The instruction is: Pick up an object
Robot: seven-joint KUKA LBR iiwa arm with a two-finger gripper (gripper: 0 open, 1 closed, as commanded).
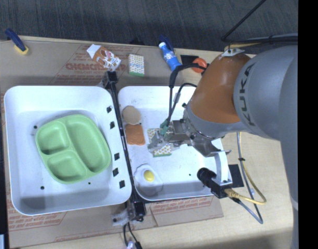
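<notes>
In the right bin [200,183], my gripper [161,136] hangs low near the left-centre of the floor. A small green-and-white checkered packet [163,150] lies directly under and in front of it, touching or nearly touching it. I cannot tell whether the packet is gripped. Just left of the gripper lies an orange-brown flat piece [135,134], with a tan round piece [131,114] above it. A toy fried egg [147,176] sits at the bin's front left corner. The arm's orange band [221,90] and grey body cover the bin's right part.
The left bin [24,191] holds a green divided plate [71,147]. Behind the bins on the cardboard lie a snack packet [104,57], a checkered box [136,65] and a blue clamp [170,56]. A black divider [120,139] with clips separates the bins.
</notes>
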